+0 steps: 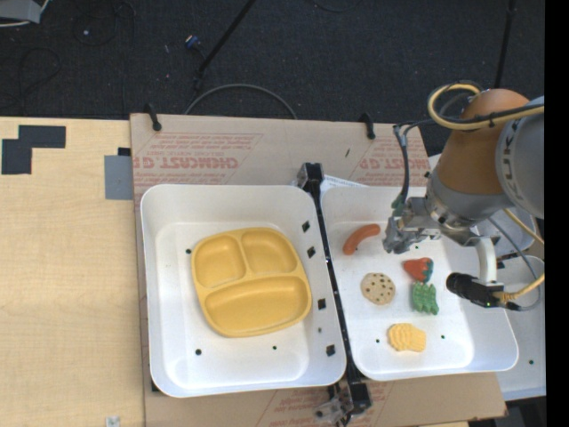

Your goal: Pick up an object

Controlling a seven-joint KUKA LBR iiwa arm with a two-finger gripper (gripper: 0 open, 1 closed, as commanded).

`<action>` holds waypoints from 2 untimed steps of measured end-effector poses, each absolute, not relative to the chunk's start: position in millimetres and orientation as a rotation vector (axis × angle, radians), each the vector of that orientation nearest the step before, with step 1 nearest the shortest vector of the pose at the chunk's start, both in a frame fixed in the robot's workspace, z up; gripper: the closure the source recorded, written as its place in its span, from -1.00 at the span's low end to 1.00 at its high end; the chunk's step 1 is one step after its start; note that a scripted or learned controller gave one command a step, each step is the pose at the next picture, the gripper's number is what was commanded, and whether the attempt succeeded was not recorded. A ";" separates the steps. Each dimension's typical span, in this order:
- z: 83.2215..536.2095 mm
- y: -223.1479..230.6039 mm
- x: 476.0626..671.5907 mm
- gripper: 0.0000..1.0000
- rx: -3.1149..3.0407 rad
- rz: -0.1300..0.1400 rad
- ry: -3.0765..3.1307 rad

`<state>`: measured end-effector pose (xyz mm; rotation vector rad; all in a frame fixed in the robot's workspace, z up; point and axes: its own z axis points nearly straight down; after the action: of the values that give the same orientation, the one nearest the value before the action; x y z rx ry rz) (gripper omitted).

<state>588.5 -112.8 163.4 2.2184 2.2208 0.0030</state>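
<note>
Sausage (361,237), reddish, curved, lying upper left in right bin (498,350), just left of jaws (397,238); jaw state cannot tell. Cookie (378,287), strawberry (418,268), green piece (425,299), corn (406,337) spaced apart below.

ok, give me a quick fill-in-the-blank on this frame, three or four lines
The yellow divided tray lies in the ____ bin.
The end effector hovers next to the ____.
The cookie lies directly above the ____ toy in the image.
The strawberry sits just above the ____ toy in the image.

Missing: left; sausage; yellow; green
</note>
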 end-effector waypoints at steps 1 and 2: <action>226.1 -112.5 594.3 1.00 2.217 0.004 2.220; 279.3 -113.7 595.0 1.00 2.219 0.003 2.220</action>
<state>595.0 -113.7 279.3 2.2186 2.2203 0.0030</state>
